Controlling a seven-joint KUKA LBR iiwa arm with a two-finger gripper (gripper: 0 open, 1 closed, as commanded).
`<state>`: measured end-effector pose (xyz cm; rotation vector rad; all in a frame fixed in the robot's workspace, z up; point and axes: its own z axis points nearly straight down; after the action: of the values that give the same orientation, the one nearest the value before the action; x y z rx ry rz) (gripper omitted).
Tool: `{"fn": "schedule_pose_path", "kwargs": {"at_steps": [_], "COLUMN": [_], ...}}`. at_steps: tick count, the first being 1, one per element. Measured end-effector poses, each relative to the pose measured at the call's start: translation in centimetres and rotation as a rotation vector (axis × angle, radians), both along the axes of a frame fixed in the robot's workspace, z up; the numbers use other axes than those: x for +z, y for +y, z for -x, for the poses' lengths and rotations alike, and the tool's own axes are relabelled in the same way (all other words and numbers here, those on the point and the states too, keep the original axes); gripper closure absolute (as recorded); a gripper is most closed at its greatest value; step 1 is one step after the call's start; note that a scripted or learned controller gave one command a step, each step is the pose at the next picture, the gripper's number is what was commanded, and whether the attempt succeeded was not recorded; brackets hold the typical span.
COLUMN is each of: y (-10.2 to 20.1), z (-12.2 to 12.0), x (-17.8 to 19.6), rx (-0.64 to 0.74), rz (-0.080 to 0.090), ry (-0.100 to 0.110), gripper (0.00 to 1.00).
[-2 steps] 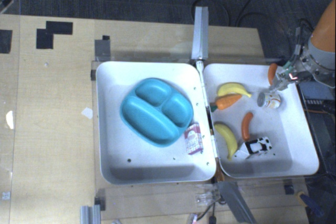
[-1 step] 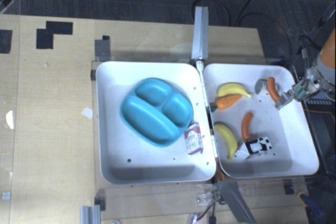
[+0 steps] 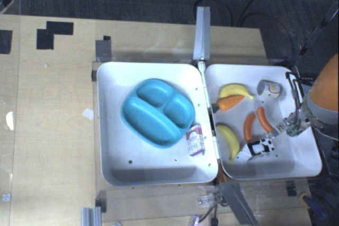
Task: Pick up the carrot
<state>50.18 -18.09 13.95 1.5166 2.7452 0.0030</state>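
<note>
In the right bin [image 3: 304, 164], the carrot [image 3: 230, 104] lay up-left of the gripper [image 3: 266, 145], long axis roughly horizontal; its grip state was unreadable.

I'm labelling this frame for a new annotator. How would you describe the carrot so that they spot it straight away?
Start at the right-hand white bin, the one the arm reaches into. Near its left wall, toward the far end, lies the carrot, tucked just under a yellow banana. It is the one orange piece that tapers and has a green stub at its left end, unlike the two blunt sausages further right.
</note>
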Motion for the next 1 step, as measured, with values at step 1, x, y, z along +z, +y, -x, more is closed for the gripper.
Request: {"fn": "schedule_pose_path", "kwargs": {"at_steps": [1], "y": [-0.82], "z": [-10.28], "x": [4.45], "rx": [0.424], "rz": [0.005], "ry": [-0.006], "gripper": [1.00]}}
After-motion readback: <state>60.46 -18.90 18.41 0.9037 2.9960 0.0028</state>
